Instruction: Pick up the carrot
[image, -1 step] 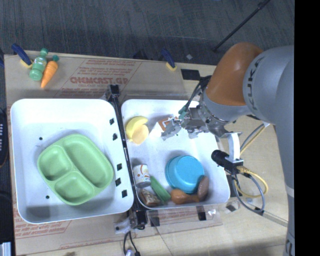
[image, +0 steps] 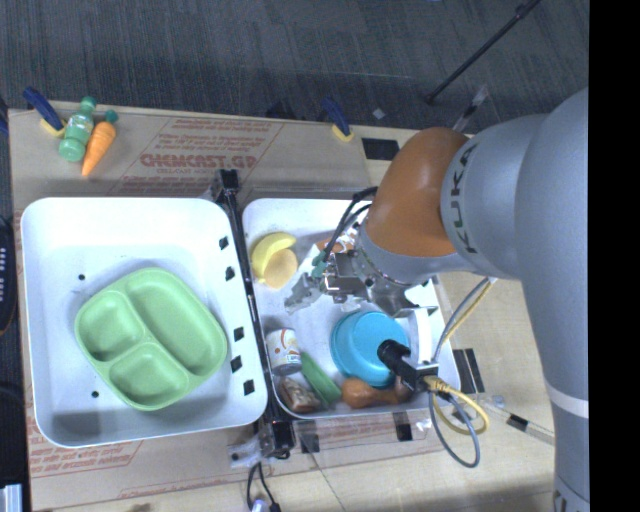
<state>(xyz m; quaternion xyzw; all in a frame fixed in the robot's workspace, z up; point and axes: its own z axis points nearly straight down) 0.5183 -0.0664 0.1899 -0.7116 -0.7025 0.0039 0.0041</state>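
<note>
Behind both bins, carrot (image: 97, 146) lies seemingly far from fingers (image: 303, 291).

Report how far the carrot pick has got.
Done: the arm has reached over the right bin, and the gripper sits low near the yellow toy. In hand: I can't see anything between its fingers. Left: the whole pick. The carrot lies outside both bins on the cardboard at the far left corner, beside a green bottle.
</note>
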